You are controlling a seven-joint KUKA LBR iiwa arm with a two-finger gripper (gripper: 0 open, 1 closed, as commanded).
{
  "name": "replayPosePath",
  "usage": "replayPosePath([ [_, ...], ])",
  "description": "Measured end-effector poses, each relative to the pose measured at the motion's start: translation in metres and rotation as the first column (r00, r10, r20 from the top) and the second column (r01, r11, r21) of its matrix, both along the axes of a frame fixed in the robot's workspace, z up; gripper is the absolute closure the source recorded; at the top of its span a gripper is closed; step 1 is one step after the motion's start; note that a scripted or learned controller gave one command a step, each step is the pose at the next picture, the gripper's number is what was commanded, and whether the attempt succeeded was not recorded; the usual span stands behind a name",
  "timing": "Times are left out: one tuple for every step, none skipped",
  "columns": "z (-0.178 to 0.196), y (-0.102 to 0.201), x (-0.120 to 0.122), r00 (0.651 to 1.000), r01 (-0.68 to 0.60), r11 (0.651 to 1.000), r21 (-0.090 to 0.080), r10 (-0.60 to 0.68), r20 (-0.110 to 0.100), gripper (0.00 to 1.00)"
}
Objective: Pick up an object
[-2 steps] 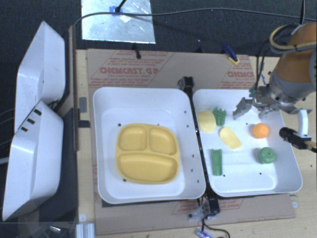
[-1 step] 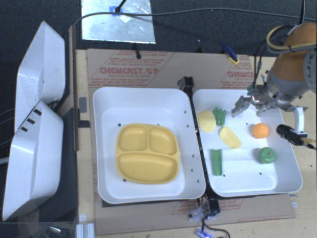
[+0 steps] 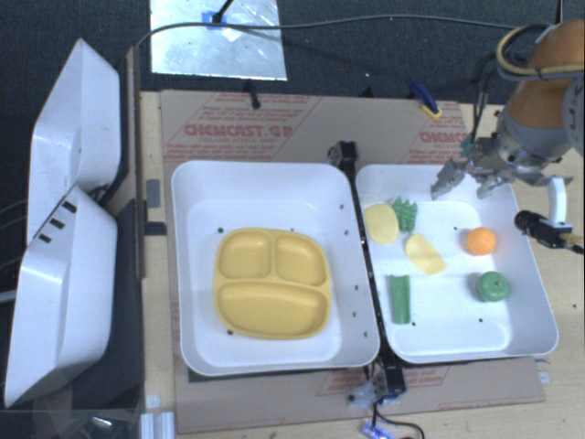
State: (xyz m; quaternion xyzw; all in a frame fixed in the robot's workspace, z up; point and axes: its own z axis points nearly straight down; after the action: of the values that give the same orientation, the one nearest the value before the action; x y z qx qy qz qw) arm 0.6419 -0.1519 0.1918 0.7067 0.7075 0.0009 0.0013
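The gripper hangs over the back edge of the right bin, near its far corner. Its two grey fingers are spread apart, and nothing is between them. Behind the fingers the arm goes up and off to the right, grey with an orange band. Just below the gripper, inside the right bin, sits a small spiky green toy. It touches a round yellow piece on its left. A second yellow piece lies a little lower, near the middle of the bin. Below that one is a flat green stick, lying straight up and down. An orange ball rests toward the right side of the bin, and a round green thing sits just below it. All of these lie loose on the white floor of the bin. The left bin is right beside it, and their edges meet. In it lies a yellow plate with three parts.
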Motion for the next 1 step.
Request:
replayPosePath([
  [0.0526,0.0138,0.0085,1.000,-0.001,1.000,0.000,0.001,0.003,0.00],
])
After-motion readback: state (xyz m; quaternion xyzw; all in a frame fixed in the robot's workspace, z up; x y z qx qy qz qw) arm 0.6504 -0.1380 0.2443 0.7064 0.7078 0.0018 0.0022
